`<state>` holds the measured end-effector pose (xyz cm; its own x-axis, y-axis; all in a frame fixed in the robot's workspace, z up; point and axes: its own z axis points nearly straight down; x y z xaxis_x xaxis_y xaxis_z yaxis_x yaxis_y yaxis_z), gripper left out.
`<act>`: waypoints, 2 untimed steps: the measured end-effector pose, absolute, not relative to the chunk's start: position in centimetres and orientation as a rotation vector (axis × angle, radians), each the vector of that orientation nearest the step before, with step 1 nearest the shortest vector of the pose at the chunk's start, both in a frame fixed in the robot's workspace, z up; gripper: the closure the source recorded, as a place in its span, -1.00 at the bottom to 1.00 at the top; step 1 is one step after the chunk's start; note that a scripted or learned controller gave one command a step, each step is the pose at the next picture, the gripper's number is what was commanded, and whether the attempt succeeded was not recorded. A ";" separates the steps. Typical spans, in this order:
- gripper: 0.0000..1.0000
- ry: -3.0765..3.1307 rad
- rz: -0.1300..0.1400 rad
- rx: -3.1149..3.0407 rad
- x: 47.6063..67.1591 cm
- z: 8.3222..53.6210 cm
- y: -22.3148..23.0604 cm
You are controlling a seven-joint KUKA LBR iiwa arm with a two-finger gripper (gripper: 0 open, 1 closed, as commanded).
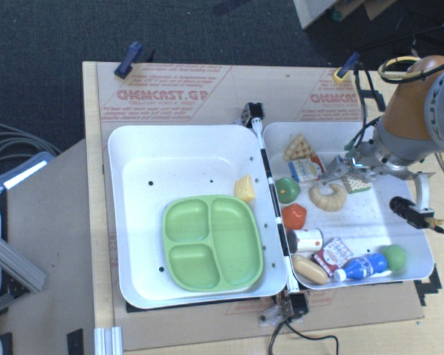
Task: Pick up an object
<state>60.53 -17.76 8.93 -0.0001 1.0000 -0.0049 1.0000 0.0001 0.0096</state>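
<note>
We see the grey two-finger gripper (pixel 336 171) low in the right white plastic bin (pixel 422 231), just above a pale ring-shaped toy doughnut (pixel 328 196); its jaws look slightly parted, perhaps holding nothing.

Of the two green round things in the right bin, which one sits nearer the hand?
The green ball by the bins' divider; the other green ball lies in the bin's near right corner.

Red "CHEMCAST GP" print, mirrored, on brown board (pixel 207 87) under bins.
</note>
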 end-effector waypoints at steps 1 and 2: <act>-1.00 2.214 0.008 2.211 60.5 9.0 -13.0; -1.00 2.225 -0.030 2.222 66.1 8.9 -10.2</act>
<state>66.11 -10.24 8.90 -0.0018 0.9999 -0.0113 0.9999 0.0016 -0.0156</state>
